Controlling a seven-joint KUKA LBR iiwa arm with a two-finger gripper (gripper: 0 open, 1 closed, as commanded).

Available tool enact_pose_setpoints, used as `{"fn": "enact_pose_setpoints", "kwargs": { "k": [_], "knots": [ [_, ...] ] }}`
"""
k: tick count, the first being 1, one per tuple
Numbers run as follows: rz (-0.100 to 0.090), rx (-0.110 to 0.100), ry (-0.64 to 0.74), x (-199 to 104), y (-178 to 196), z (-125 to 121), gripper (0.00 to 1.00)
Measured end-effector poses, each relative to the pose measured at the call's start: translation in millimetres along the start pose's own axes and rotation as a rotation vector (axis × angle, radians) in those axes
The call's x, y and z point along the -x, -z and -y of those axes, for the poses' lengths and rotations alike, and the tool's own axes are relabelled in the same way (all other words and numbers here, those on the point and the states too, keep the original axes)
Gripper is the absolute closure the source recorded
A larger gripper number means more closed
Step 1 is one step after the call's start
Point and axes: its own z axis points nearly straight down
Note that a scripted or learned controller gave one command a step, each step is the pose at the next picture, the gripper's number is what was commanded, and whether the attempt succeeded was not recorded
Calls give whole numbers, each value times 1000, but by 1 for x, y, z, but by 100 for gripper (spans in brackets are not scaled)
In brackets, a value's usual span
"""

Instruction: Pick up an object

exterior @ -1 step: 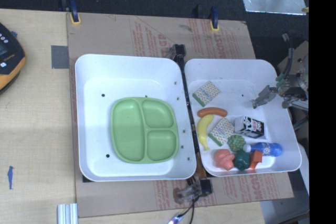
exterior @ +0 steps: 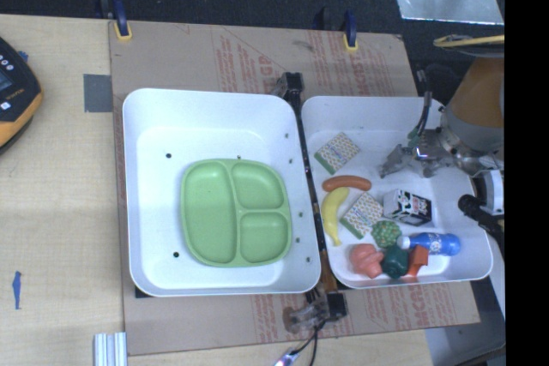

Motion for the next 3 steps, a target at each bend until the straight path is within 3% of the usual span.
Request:
{"fn": "enact_pose_setpoints", "kwargs": {
  "k": [1,2,3],
  "knots": [
    [0,4,-3,12,106,-66,0],
    [1,5,-3,12,193,-65,0],
    [0,0,-2,-20,82,-65,0]
  ]
}}
